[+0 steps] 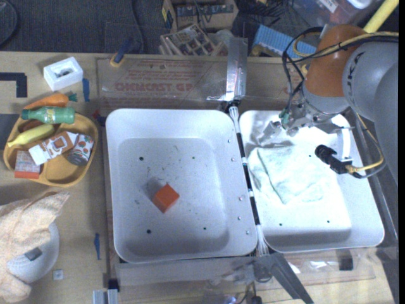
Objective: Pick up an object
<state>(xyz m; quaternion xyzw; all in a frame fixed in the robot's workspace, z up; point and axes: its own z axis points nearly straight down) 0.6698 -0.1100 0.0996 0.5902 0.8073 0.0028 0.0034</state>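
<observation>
Left bin (126, 132): white plastic, smooth, faint sheen, dark specks on floor. Right bin (364, 230): same plastic, glare-washed. Orange block (167, 197): matt, flat-sided, looks foam or painted wood. Pale cloth (288, 170): thin, crumpled, soft folds. Arm (367, 68): grey shell smooth, semi-gloss; orange band glossy. Bench (38, 65): bare wood, matt. Yellow bowl (60, 173): smooth plastic. Green bottle (52, 114): glossy plastic.
</observation>
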